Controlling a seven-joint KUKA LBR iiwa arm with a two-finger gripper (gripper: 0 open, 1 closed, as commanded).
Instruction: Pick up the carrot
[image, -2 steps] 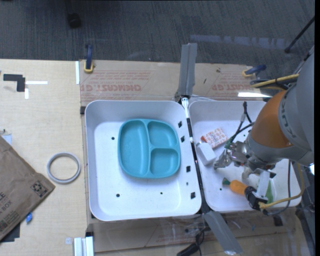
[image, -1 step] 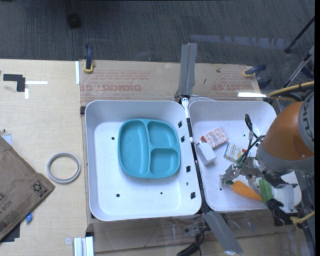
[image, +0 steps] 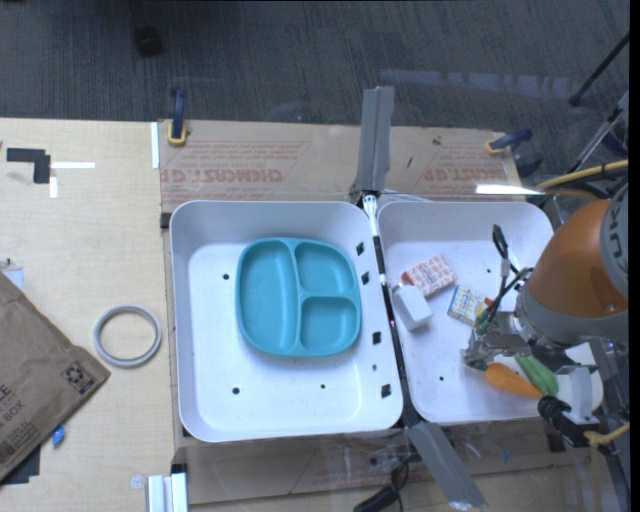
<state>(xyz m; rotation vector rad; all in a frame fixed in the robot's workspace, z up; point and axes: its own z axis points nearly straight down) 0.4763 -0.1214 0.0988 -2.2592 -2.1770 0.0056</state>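
From my console, the biggest things on the bench are the two white bins. The left bin (image: 200, 330) lies well off to the pincer's left in the camera view and carries a teal divided plate (image: 298, 297), which has nothing to do with my job. The right bin (image: 440, 215) is where the work is, and the arm (image: 580, 270), grey with its orange band, reaches down into that bin's near right corner.

The pincer (image: 487, 350) hangs low over the bin floor, its dark linkage and wires bunched around it. I cannot tell from here whether its tips are spread or pressed together; the wrist hides too much.

Just below and to the right of the pincer lies the carrot (image: 508, 380), orange, resting on the bin floor with a green piece (image: 538, 373) against its far side. It sits very close to the tips, perhaps touching, but I see nothing that shows it between them.

Up and to the left of the pincer lie a red-patterned packet (image: 429, 274), a small yellowish packet (image: 465, 303) and a white block (image: 411, 306).

My judgement: the approach looks about done, while the grasp and the lift are both left to do.
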